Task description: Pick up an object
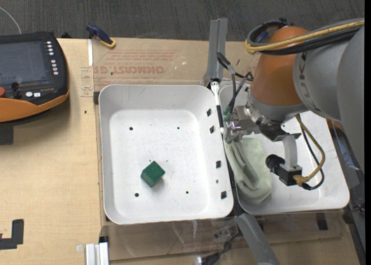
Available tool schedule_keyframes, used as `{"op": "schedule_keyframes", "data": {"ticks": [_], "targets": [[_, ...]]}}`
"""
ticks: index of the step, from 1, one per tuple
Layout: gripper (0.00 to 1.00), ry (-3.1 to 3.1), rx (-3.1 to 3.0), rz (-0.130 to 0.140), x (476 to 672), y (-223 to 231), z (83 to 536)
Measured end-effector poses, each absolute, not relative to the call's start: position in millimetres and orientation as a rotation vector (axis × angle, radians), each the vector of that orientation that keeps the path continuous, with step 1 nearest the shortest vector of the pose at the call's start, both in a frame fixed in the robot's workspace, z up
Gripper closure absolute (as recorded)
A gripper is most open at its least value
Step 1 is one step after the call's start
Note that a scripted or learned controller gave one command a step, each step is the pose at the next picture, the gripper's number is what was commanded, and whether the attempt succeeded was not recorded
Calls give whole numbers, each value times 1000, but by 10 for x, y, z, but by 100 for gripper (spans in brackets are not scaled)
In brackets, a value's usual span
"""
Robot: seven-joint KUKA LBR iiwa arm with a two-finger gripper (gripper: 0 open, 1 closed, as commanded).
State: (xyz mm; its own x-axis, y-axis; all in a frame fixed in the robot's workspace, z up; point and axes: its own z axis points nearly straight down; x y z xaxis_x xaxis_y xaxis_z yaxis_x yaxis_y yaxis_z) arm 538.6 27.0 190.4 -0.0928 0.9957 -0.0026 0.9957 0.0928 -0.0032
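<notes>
A small green cube (pixel 153 174) lies in the left white bin (pixel 116 142), toward its front left. A crumpled pale green cloth (pixel 253 171) lies in the right bin (pixel 324 191) along its left wall. The grey arm with its orange band (pixel 278 78) reaches over the right bin. Its gripper (pixel 233 126) hangs at the cloth's upper end, close to the wall between the two bins. The wrist and cables hide most of it.
A teach pendant (pixel 26 78) rests on the bench at far left. A blue and yellow clamp (pixel 101 36) lies at the back by a cardboard sheet (pixel 145 66). A grey upright post (pixel 217 49) stands behind the gap between the bins.
</notes>
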Motion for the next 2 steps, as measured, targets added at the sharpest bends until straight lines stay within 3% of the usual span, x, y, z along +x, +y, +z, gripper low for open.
{"op": "schedule_keyframes", "data": {"ticks": [1,2], "targets": [[100,-2231,-2208,6,4770,76,2159],[100,-2197,-2245,6,4772,247,2223]]}}
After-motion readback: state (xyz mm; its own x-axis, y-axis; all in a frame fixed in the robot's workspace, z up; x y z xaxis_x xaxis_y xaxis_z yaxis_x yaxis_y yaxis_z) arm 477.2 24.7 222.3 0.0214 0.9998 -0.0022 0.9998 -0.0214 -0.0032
